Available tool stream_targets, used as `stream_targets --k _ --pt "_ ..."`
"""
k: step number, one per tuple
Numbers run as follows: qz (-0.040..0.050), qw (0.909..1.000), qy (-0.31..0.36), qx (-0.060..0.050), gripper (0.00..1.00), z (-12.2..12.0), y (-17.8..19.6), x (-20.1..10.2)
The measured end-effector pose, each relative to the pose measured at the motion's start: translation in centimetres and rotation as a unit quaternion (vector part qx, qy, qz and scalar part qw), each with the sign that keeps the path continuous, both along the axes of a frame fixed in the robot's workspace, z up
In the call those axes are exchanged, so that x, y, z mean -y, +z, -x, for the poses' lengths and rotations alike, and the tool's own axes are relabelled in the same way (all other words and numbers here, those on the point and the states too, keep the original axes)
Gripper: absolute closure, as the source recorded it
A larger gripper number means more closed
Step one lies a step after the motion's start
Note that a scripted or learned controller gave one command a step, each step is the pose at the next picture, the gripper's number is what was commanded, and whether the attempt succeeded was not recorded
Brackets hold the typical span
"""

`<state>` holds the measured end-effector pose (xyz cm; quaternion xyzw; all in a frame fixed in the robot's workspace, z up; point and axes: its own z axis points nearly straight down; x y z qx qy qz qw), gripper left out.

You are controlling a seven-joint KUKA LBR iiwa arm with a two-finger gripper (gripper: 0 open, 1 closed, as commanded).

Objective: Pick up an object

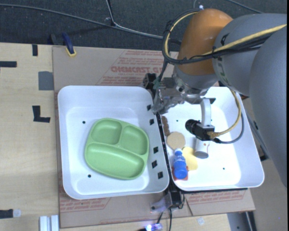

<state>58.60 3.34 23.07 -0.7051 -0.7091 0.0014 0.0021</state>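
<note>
My gripper hangs low over the left edge of the right bin, right by the wall shared with the left bin. Just below it lies a small brown piece. Further down are a tan round disc, a blue bottle with a red end, a yellow piece and a small white cup. The view does not show any of these held.
A green divided plate lies in the left bin. The arm's orange band and grey body cover the upper right. A black fitting with a yellow cable hangs over the right bin.
</note>
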Motion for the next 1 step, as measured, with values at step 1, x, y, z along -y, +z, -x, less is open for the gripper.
stream_targets --k 1 --pt "-0.0003 1.0 0.001 0.001 1.0 1.42 0.13 -5.46"
